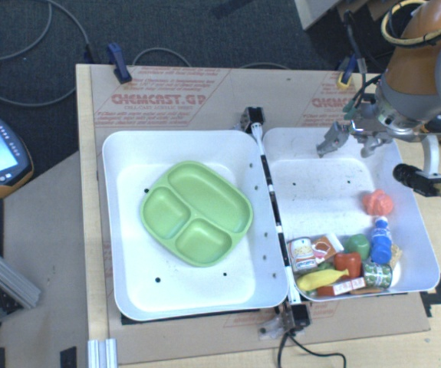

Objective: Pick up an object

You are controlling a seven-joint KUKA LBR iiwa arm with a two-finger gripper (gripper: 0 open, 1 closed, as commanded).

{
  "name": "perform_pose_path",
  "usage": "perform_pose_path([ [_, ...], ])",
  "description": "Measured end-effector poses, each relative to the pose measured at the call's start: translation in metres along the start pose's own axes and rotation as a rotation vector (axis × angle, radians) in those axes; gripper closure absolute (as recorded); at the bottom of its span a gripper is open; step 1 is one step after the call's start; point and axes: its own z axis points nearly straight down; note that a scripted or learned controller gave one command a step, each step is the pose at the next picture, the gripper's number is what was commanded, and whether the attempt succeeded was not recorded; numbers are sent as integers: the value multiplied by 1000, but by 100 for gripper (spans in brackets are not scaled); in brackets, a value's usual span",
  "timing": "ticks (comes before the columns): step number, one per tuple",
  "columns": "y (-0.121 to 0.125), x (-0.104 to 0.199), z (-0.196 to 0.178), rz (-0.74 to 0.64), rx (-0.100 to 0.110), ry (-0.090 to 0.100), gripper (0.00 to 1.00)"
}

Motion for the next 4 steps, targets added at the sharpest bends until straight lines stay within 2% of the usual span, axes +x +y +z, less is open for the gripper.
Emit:
perform_pose_path([
  [1,-13,-76,21,7,3,-3,0],
  [2,-35,-86,106,-1,3,10,0],
  [3,-81,-86,103,0,2,4,0],
  [4,-121,-90,103,-2,-1,7,0],
])
